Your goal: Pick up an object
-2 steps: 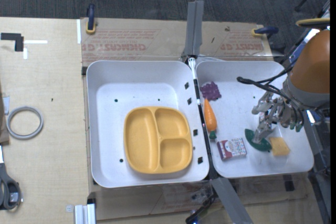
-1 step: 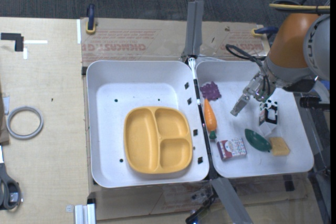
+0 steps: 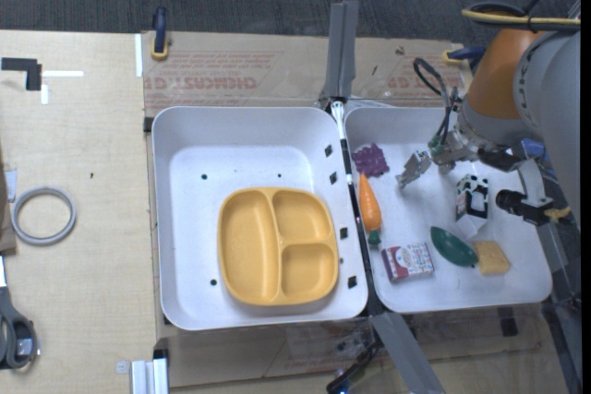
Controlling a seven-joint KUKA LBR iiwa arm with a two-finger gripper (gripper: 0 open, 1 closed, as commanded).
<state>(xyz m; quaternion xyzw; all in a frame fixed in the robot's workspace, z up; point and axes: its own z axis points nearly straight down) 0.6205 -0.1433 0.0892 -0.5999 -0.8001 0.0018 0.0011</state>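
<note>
Your claw (image 3: pixel 413 169) is hovering with fingers apart near the right bin's (image 3: pixel 517 295) back edge; lower straight onto the purple grapes (image 3: pixel 371 160).

Two white bins (image 3: pixel 175 226), one yellow plate (image 3: pixel 277 244), one carrot (image 3: pixel 369 204), one grape bunch (image 3: pixel 371 160), one red box (image 3: pixel 407 262).
</note>
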